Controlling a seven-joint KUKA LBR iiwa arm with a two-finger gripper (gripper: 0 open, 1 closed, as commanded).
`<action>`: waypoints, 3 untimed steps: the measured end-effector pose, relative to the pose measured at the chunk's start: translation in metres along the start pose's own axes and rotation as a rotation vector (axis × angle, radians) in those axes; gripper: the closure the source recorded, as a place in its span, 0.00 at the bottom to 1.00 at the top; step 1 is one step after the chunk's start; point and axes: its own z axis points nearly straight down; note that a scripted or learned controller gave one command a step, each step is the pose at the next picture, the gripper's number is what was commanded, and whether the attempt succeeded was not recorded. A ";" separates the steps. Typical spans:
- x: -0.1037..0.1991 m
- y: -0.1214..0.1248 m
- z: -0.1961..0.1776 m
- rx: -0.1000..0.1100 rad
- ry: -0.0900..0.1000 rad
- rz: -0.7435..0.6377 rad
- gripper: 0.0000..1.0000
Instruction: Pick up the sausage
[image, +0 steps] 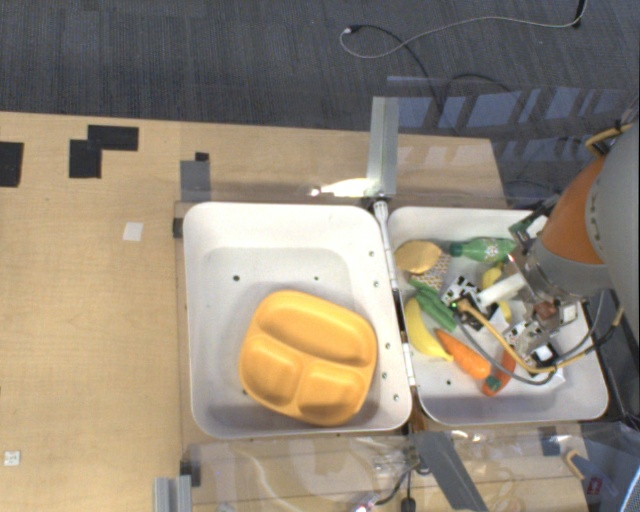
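**binwatcher:** quick headcount, anyone?

**tally_tom:** sure. Two shallow white plastic bins: left bin, right bin. One orange-yellow divided plastic plate. Then one yellow banana, one orange carrot, one green plastic bottle, one tan round bread-like piece, one long dark green vegetable.

**binwatcher:** so five small items?

**tally_tom:** five I can count for sure, the rest of that pile is too jumbled to tell.

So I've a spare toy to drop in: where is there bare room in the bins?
Left bin: bare floor along the top and left of the yellow tray. Right bin: crowded with banana, carrot and green bottle; only the strip below the carrot is bare.
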 end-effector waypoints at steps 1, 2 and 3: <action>-0.030 0.029 -0.156 0.002 -0.005 0.119 0.00; -0.063 0.018 -0.012 0.007 -0.010 0.057 0.00; -0.040 -0.044 -0.037 0.005 -0.008 0.052 0.00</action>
